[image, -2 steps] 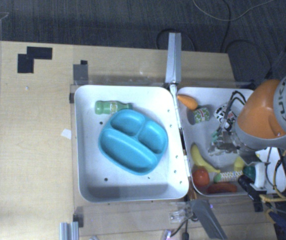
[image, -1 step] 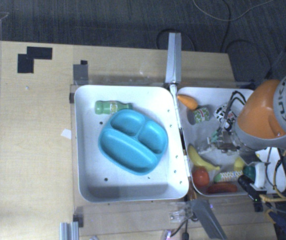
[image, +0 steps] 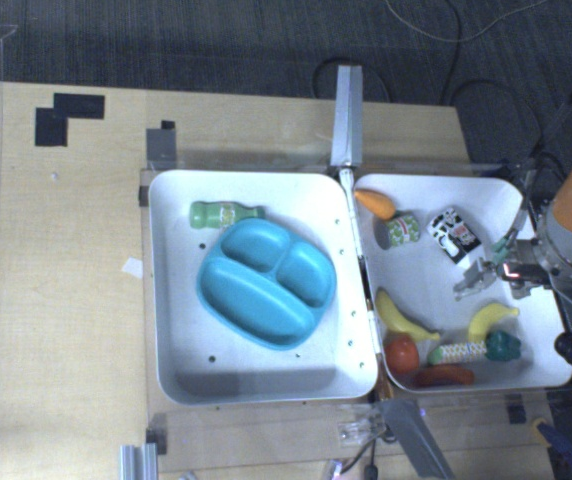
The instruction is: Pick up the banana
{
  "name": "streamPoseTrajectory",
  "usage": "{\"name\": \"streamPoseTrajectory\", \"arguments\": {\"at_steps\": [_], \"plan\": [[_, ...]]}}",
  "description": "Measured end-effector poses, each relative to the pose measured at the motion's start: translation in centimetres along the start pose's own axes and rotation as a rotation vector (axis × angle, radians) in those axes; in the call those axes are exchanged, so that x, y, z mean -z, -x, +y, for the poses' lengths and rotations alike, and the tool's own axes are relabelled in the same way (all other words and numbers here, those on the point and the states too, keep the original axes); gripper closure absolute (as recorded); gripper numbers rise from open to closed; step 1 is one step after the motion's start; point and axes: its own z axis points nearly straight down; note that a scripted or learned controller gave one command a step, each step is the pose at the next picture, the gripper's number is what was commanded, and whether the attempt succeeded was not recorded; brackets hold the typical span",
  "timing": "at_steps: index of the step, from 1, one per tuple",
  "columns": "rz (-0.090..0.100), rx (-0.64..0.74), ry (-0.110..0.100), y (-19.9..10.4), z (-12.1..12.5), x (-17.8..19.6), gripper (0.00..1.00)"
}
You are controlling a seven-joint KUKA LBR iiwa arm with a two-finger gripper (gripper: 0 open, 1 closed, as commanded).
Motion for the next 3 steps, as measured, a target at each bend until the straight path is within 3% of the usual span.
{"name": "streamPoseTrajectory", "arguments": {"at_steps": [1, 2, 3], "plan": [[-0.001, 0.052, 0.006, 1.3, 1.5, -12.6, 0.00], [0.000, 0.152, 0.000, 2.2, 0.0, -5.1, 0.00], [0.000, 0.186, 0.006, 7.3, 0.3, -12.6, 0.00]]}}
